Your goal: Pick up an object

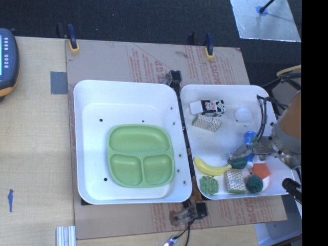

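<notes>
Item: loose objects for picking, all lodged in the right bin (195, 94). We recorded a yellow banana (211, 167) near the bin's front left, a green bumpy ball (208, 185) in front of it, a patterned box (235, 180) beside that, a dark green round piece (254, 184) and an orange block (261, 170) at the front right, a teal piece (238, 162) touching the banana's right tip, and a blue item (249, 137) behind it. Toward the back lay a black-and-white carton (211, 106), a second patterned packet (207, 122) and a pale round lid (243, 114). The gripper (244, 151) hung low over the cluster between the blue item and the teal piece; we could not tell whether the jaws were parted or closed, nor whether anything sat between them. We judged the step to be the descent or closing upon an object, nothing yet lifted. The next move, in our estimate, called for a firm closure on one piece alone, then a straight rise free of its crowded neighbours. The left bin (82, 137) held a green divided plate (140, 155); both bins rested on the tabletop (36, 152).
</notes>
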